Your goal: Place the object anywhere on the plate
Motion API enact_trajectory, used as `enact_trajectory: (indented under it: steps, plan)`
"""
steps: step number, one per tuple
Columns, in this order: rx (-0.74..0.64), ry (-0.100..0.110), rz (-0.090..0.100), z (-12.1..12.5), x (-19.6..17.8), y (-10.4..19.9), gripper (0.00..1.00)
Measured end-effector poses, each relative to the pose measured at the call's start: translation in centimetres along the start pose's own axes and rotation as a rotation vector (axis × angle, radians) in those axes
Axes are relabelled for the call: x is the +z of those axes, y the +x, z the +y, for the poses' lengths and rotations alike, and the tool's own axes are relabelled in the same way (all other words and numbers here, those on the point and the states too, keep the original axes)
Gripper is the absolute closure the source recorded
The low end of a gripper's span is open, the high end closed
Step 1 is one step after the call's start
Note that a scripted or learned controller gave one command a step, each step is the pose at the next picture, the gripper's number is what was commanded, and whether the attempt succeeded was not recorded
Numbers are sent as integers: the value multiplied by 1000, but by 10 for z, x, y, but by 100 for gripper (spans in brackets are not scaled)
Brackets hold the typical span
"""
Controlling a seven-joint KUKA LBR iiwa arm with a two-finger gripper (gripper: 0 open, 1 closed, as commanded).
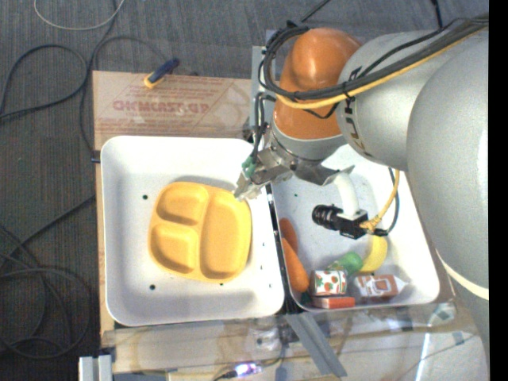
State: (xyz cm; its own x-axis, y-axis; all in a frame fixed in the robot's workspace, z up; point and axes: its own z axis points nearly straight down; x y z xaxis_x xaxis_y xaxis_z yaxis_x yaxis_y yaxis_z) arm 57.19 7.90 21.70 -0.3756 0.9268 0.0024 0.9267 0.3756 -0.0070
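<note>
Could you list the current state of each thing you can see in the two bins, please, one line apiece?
yellow plate: upright in the left bin, nothing in its compartments.
gripper: above the plate's upper right corner.
carrot: lying flat along the right bin's left wall.
banana: lying in the right bin.
small cartons: lying at the right bin's near edge.

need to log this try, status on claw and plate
Claw over top right edge of yellow plate, left bin. Carrot and other items in right bin.
</note>
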Motion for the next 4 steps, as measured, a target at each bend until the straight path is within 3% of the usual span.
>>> enact_trajectory:
  steps: [1, 2, 3, 4]
  plan:
    - [0, 0, 0, 0, 0, 0, 0]
    - [-308, -4, -4, -24, -67, 83, 0]
    - [-308, -1, -4, -23, -75, 83, 100]
    - [-584, -3, -3, -42, -37, 133, 100]
